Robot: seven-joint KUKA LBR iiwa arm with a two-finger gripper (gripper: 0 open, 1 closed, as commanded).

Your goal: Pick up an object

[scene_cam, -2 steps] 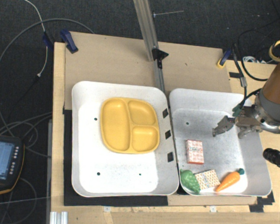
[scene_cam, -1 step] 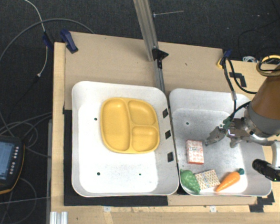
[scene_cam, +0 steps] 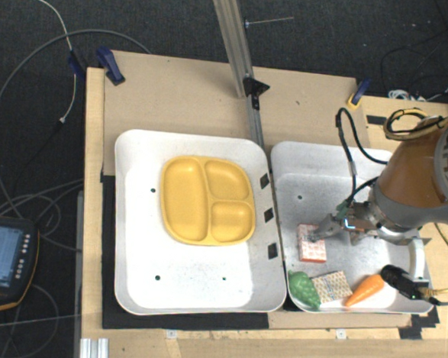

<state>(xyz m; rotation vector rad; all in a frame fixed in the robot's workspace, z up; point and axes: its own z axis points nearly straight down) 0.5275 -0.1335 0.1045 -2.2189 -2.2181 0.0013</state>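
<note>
In the right bin (scene_cam: pixel 309 161) lie a small pink and white box (scene_cam: pixel 312 245), a green lumpy object (scene_cam: pixel 303 289), a beige patterned square (scene_cam: pixel 331 284) and an orange carrot (scene_cam: pixel 365 290). The last three sit along the bin's front edge. My gripper (scene_cam: pixel 332 227) hangs low over the bin, just right of and above the pink box, and looks close to or touching its upper right corner. I see nothing lifted off the bin floor. The arm's orange band (scene_cam: pixel 412 168) is behind it on the right.
A yellow divided plate (scene_cam: pixel 207 200) rests in the left bin (scene_cam: pixel 136 229). A metal post (scene_cam: pixel 237 41) rises from the bench between the bins at the back. Black clips (scene_cam: pixel 267 213) line the wall between the bins.
</note>
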